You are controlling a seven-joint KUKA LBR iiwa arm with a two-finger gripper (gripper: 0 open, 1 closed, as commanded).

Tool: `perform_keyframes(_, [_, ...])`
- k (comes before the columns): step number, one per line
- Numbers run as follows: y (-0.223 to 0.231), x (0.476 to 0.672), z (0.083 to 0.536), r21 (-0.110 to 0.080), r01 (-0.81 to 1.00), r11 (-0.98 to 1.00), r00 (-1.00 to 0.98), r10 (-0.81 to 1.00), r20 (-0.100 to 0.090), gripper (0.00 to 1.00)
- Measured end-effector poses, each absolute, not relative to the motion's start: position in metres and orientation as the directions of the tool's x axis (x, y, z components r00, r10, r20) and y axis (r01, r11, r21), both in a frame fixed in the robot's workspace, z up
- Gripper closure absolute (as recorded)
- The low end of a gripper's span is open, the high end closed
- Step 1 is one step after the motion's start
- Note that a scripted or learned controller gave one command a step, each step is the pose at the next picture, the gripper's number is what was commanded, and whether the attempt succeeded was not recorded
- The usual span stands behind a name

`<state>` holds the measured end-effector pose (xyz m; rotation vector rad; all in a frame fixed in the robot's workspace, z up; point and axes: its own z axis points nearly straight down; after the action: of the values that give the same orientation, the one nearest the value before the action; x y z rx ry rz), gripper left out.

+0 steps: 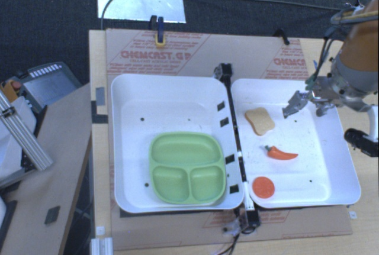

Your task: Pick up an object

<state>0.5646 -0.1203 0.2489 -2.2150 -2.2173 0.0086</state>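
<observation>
green tray (188,167) 1 | bread (260,120) 1 | pepper (280,154) 1 | tomato slice (263,187) 1

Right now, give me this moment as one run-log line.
gripper: over right bin, holding nothing | bread, pepper, tomato slice: right bin | green tray: left bin

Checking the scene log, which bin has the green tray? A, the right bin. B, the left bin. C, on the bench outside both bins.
B: the green tray lies in the left bin, while the right bin holds the bread slice, pepper and orange disc.
</observation>
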Motion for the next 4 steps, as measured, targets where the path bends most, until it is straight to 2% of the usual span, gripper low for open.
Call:
perform_keyframes(1, [-0.12,0.567,0.255,0.001,1.0,0.003,-0.003,1.0,0.0,0.0])
perform_keyframes(2, [-0.116,0.564,0.212,-0.002,1.0,0.001,-0.001,1.0,0.001,0.0])
perform_keyframes(4, [-0.127,0.567,0.094,-0.003,1.0,0.001,-0.001,1.0,0.001,0.0])
